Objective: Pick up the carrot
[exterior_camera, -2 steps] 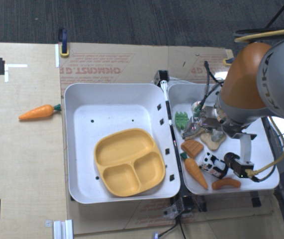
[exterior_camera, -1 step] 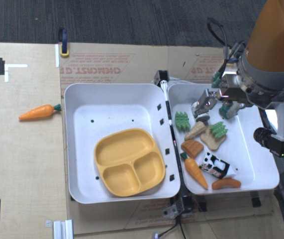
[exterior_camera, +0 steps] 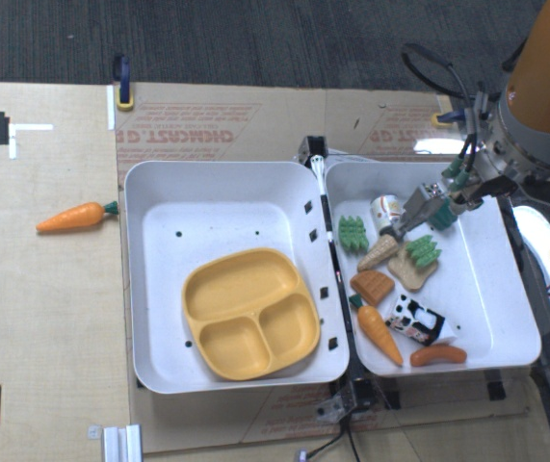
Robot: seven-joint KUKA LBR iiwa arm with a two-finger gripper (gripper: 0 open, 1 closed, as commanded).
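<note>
Here the gripper [exterior_camera: 402, 225] hangs low over the upper middle of the right bin [exterior_camera: 506, 287], its tips down among the clutter beside a small white cup [exterior_camera: 384, 209]; whether the fingers are spread or pressed together I cannot tell, and nothing is visibly pinched between them. The carrot [exterior_camera: 379, 334] lies in that bin's lower left corner, close to the left wall and apart from the gripper, below a brown toast-like piece [exterior_camera: 373, 286]. Its long axis runs diagonally, green stub toward the upper left, orange tip toward the lower right, near a black-and-white packet [exterior_camera: 417, 321] and a red sausage [exterior_camera: 438, 356]. A second carrot [exterior_camera: 74, 218] rests on the bench at the frame's left, outside both bins, lying nearly level with its green end pointing right. The left bin [exterior_camera: 159, 210] holds a yellow divided plate [exterior_camera: 249, 312]. Judging by the pose, the gripper probably must shift toward lower left.
</note>
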